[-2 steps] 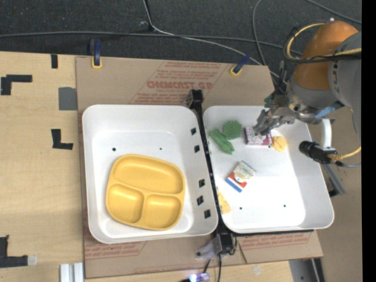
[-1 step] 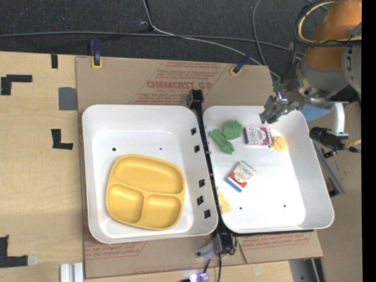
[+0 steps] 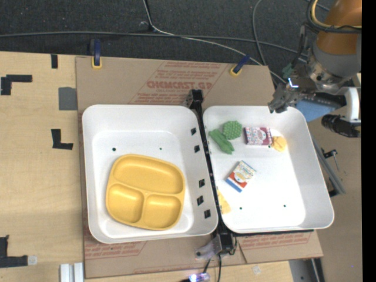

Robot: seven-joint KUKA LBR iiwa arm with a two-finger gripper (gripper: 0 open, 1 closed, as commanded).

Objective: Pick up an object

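Arm (image 3: 336, 25) enters from the right, grey with the orange band up top, wrist hanging over the far right corner of the right bin (image 3: 311, 175). Gripper (image 3: 281, 103) sits just above that bin's far rim, near its right corner, clear of everything inside; can't tell how far apart the fingers are, they read as a dark blob against the cardboard, and nothing shows between them. Right bin contents: green knobbly toy (image 3: 226, 135) near the far left corner beside the divider; small pink-and-white packet (image 3: 257, 136) just right of it; small yellow piece (image 3: 279, 144) touching or just beside the packet's right end, closest item to the gripper; small box in blue, red and white (image 3: 241, 175) lying tilted around the bin's middle; another small yellow piece (image 3: 223, 202) against the left wall toward the near edge. Left bin (image 3: 97, 157) carries a yellow three-compartment tray (image 3: 145, 191), flat, sitting toward the near left part of the bin floor. Both bins rest on a cardboard sheet (image 3: 170, 81) on the worktop (image 3: 35, 157), clipped at its far edge by a blue clamp (image 3: 95, 53) at the left and a yellow one (image 3: 238, 67) toward the right. Black cable (image 3: 176, 35) runs along the dark surface behind.
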